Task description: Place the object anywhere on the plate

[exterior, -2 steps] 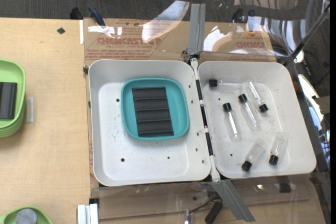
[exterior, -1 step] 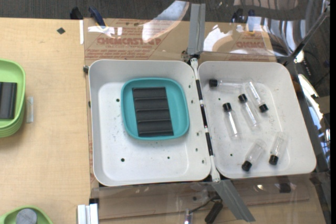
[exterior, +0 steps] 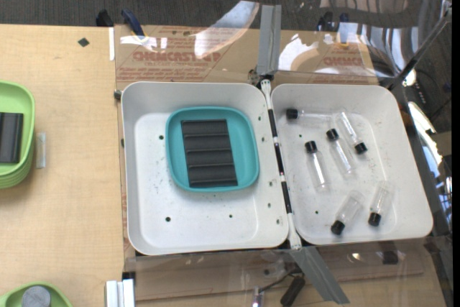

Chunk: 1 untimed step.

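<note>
Across the right bin (exterior: 402,223), you're looking at six clear vials with black caps, all lying loose; nearest the divider is one vial (exterior: 315,162), lying well apart from the teal plate (exterior: 248,154) in the left bin (exterior: 144,219). You're sitting at the pick step, I'd say: nothing is resting on the plate except its dark ribbed insert (exterior: 208,151). Next move is calling for a descent onto one vial. Jaw state: cannot tell. Clear glass is blurring vial outlines.
</note>
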{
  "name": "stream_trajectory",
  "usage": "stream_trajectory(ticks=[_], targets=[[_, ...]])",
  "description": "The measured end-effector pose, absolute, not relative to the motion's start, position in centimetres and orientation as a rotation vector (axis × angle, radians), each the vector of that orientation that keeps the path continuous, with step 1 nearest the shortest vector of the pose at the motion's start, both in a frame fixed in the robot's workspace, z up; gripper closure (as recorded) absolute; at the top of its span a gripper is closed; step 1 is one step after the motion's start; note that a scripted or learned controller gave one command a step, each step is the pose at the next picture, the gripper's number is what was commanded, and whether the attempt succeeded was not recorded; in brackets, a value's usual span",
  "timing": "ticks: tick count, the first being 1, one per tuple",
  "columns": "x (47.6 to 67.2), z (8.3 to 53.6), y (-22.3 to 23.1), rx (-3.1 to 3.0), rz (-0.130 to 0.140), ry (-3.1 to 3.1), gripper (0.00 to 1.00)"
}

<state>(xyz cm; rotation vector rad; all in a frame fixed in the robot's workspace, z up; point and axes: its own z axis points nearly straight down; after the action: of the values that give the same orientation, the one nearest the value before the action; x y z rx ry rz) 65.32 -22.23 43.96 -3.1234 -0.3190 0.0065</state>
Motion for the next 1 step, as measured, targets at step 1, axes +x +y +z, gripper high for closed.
stream_trajectory(ticks=[1], targets=[[65.39, 44.0, -22.23, -3.124, 0.005, -0.318, 0.0]])
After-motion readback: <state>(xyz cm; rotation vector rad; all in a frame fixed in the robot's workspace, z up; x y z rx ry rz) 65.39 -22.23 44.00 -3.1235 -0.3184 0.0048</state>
